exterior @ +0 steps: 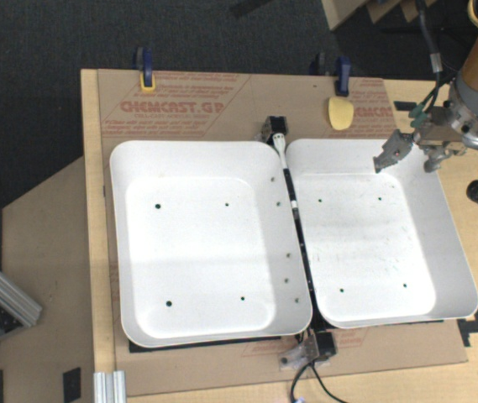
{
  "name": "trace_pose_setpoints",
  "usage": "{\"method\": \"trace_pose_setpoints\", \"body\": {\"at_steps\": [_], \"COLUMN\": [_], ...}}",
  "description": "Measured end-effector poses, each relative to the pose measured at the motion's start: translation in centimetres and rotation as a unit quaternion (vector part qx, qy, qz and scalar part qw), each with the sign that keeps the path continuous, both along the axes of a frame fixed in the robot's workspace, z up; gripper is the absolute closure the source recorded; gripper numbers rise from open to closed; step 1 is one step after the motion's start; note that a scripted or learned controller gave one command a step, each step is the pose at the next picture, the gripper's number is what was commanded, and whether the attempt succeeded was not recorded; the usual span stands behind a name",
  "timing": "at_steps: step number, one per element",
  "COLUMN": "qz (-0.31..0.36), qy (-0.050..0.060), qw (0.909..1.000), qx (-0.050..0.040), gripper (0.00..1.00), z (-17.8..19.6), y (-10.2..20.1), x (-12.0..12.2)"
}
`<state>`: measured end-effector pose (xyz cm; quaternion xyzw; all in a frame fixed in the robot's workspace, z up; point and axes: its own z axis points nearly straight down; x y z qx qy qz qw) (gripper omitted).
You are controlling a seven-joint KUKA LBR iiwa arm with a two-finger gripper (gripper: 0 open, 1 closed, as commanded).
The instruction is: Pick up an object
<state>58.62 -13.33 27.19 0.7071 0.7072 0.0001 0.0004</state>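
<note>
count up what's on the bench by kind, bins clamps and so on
white bins: 2, left and right
blue clamps on the far edge of the board: 2
yellow piece past the right bin: 1
gripper: 1
total: 6

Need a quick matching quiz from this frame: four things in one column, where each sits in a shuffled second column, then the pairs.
Things:
1. gripper
2. yellow pad
3. blue clamp
4. cable

Places:
A. board's far left edge
B. bench front, below the gap between the bins
C. above the far right corner of the right bin
D. on the board just beyond the right bin

Pairs: 1-C, 2-D, 3-A, 4-B
</note>
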Motion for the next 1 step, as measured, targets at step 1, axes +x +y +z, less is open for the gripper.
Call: {"method": "trace_pose_setpoints", "body": {"at_steps": [1], "qz": [0.000], "qy": [-0.002], "qw": [1.0000], "qx": [-0.0005], "gripper": [1.00], "z": [1.10], "y": [0.00], "x": [0.07]}}
